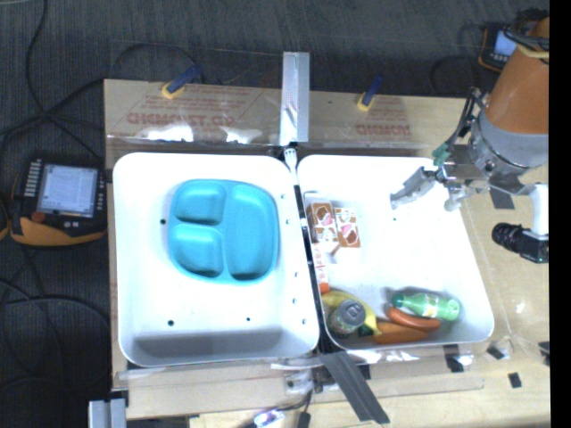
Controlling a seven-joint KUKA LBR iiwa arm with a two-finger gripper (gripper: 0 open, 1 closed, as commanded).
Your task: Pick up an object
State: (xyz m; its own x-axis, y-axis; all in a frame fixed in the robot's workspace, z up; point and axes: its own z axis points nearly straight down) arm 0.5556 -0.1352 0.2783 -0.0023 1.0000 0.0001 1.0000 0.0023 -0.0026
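While the hand [426,188] hangs, fingers seemingly apart and empty, over the right bin [419,248], the green bottle [426,306] lies crowded against the front wall; a descent there risks glancing off neighbours.

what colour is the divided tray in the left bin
Light blue; the tray shows plainly in the camera view, in the white left bin.

My arm [520,105] is orange above grey, both bins [143,328] white, the sectioned tray [223,230] bright blue, the bottle [426,306] green, the small packet [334,225] brown-and-white patterned.
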